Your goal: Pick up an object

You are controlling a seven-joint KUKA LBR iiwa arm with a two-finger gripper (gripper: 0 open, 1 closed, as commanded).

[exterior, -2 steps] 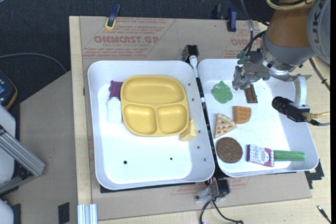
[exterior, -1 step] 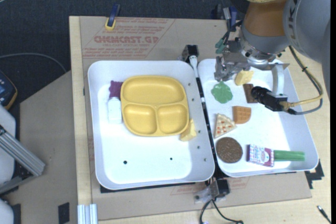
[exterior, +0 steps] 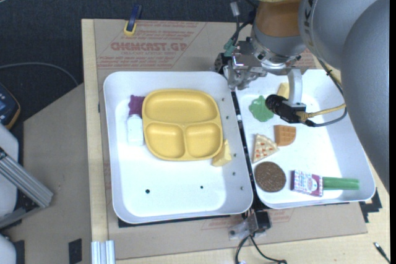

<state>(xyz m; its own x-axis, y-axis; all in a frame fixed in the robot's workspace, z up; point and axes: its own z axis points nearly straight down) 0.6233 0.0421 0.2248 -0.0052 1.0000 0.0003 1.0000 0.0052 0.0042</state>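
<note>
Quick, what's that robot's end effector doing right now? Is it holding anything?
End effector: hangs over the divide between the two bins; open or closed cannot be told.

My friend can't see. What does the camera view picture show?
A grey and orange robot arm reaches over two white bins. The left bin holds a yellow divided tray; the right bin holds toy foods like a pizza slice and cookie.
</note>
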